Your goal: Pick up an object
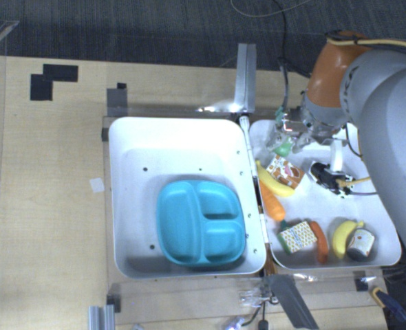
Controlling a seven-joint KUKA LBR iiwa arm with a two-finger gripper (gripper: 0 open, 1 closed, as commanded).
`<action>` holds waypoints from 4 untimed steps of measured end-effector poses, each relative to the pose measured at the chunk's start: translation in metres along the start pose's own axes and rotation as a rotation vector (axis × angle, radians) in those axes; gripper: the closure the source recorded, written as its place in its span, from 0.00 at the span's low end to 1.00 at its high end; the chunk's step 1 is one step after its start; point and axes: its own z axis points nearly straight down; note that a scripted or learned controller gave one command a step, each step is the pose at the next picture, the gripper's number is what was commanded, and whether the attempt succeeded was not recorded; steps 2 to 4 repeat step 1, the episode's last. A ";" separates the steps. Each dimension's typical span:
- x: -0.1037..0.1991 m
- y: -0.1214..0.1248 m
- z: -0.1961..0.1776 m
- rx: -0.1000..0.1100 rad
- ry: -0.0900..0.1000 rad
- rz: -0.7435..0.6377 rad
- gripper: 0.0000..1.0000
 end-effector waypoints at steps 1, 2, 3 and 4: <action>0.072 -0.030 -0.087 0.005 0.001 -0.134 1.00; 0.072 -0.030 -0.087 0.005 0.001 -0.134 1.00; 0.072 -0.030 -0.087 0.005 0.001 -0.134 1.00; 0.072 -0.030 -0.087 0.005 0.001 -0.134 1.00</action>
